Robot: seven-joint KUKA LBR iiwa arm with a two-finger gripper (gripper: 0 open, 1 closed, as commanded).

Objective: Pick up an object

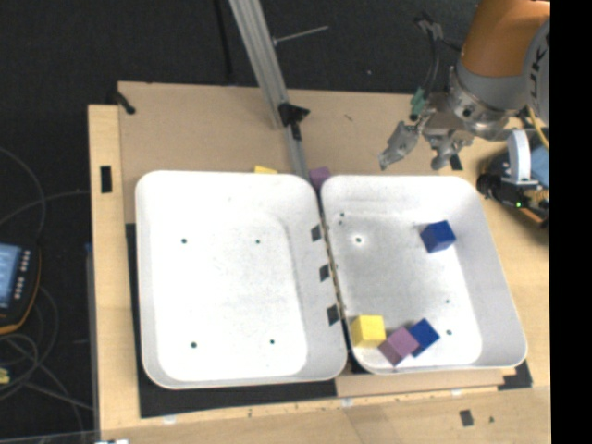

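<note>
White bins sit side by side; the left bin (231, 276) is bare, the right bin (462, 220) holds four blocks. My gripper (421, 146) hangs released above its far rim, grasping nothing. I'd judge the lone blue cube (437, 236) easiest; the yellow cube (368, 329), purple block (400, 344) and second blue block (424, 334) crowd the near wall, inviting a botched grasp.

1. The arm (504, 26) enters from the upper right, its orange band above the grey wrist.
2. The gripper (421, 148) hangs below the wrist, angled down and leftward.
3. Its 2 fingers stand apart, with nothing between them.
</note>
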